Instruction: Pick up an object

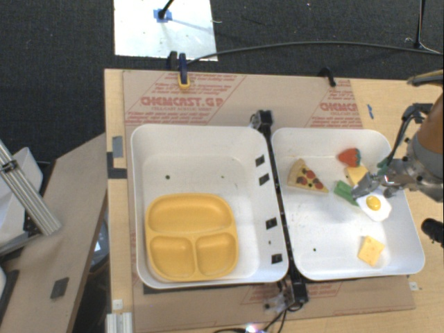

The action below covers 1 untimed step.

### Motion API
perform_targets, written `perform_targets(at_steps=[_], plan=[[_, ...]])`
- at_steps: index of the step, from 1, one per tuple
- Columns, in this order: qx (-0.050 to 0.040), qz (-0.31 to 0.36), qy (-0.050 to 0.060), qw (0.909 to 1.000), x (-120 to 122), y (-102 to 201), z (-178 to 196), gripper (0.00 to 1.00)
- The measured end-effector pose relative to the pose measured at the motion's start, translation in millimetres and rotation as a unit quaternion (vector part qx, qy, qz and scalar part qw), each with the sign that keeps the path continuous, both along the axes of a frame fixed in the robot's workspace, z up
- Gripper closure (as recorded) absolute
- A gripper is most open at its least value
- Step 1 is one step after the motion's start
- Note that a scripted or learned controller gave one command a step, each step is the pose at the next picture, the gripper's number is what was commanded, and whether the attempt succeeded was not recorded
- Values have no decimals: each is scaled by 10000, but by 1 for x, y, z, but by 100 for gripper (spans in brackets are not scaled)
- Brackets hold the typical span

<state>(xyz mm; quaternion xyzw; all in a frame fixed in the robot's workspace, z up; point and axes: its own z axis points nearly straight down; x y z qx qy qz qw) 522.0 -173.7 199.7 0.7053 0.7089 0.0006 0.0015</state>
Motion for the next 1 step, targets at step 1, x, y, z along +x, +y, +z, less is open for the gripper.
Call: perform_targets(at_steps=[1], plan=[[16, 20, 28, 10000, -7, 47, -1, 100]])
